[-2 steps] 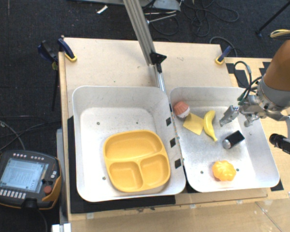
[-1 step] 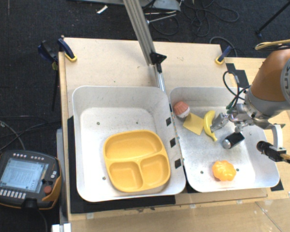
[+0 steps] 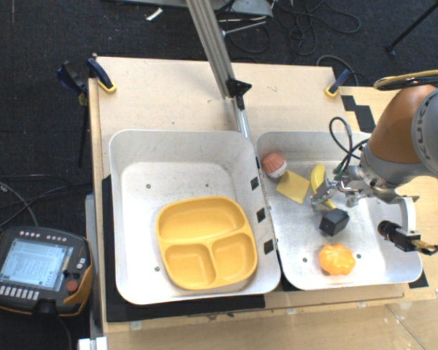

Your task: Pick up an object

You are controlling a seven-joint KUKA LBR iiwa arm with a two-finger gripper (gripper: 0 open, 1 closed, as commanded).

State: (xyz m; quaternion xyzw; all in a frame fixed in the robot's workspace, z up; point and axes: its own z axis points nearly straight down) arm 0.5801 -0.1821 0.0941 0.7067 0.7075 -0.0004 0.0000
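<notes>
Hand (image 3: 325,199) low in rt bin (image 3: 394,268), directly over black block (image 3: 333,222), banana (image 3: 318,176) just behind, apparently lining up a grasp; finger state can't tell, nothing visibly held.

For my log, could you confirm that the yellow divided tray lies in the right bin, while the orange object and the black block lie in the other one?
Not quite: the camera view shows the yellow divided tray in the left bin. The orange object and black block lie in the right bin.
</notes>
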